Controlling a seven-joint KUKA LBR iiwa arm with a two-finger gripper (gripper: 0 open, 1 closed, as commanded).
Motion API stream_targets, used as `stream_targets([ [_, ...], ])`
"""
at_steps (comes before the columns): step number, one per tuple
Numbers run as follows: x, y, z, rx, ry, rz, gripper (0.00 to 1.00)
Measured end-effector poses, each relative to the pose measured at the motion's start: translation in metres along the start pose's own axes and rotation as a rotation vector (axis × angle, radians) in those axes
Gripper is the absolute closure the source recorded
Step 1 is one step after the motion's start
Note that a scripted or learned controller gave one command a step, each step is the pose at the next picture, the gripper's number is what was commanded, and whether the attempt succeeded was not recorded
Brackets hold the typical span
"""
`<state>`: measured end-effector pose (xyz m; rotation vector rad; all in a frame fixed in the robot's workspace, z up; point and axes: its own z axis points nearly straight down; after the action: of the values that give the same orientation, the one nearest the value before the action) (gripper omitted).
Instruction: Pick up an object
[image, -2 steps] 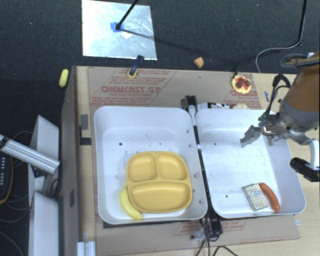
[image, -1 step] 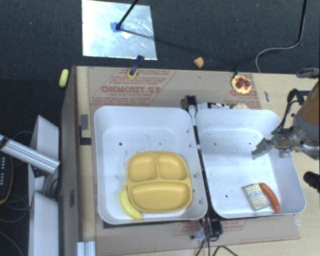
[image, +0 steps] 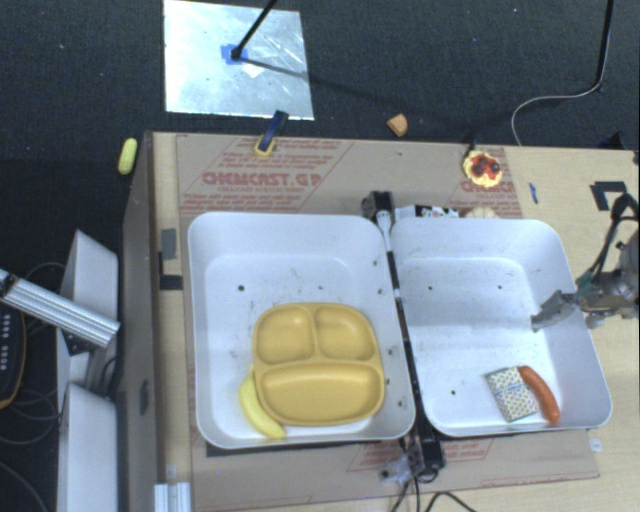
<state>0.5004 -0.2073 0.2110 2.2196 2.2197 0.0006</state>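
Gripper (image: 556, 308) at right bin's (image: 470, 250) right wall, grip state indiscernible. Orange sausage (image: 539, 393) beside patterned packet (image: 510, 392), near corner. Left bin (image: 290, 245): yellow divided plate (image: 318, 362), banana (image: 258, 408).

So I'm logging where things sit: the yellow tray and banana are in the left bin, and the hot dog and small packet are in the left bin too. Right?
Not quite. The camera view shows the tray and banana in the left bin, but the hot dog and packet lie in the right bin, at its near right corner.
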Motion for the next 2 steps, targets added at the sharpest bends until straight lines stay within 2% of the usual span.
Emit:
stream_targets([
  [1, 0.001, -0.003, 0.127, 0.0, 0.0, -0.001, 0.0],
  [2, 0.001, -0.003, 0.116, -0.002, 0.0, -0.001, 1.0],
])
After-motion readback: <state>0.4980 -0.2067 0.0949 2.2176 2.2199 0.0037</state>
